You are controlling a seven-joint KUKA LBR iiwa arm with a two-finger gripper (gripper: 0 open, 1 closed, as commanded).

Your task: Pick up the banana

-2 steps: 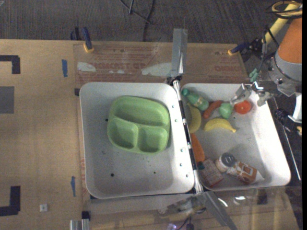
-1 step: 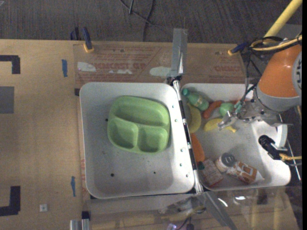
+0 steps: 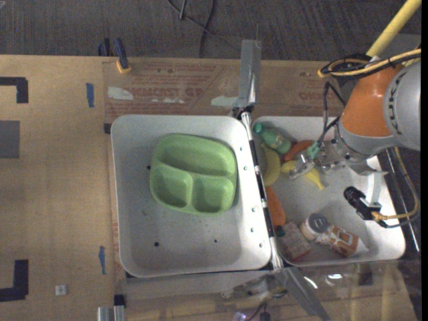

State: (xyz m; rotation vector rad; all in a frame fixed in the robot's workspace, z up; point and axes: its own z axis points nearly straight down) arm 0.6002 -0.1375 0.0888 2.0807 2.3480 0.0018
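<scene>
Banana [image 3: 270, 166] sat against the left wall of the right bin [image 3: 391, 246], beside a green bottle [image 3: 274, 138]. My jaws [image 3: 313, 160] hovered just right of it; honestly couldn't tell how open they were. Best bet: shift left, drop straight over its middle.

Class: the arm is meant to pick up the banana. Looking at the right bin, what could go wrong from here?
The banana lies against the bin's left wall, leaving the gripper little room on that side. A green bottle and an orange item crowd it, so the fingers might knock or grab those instead.
</scene>
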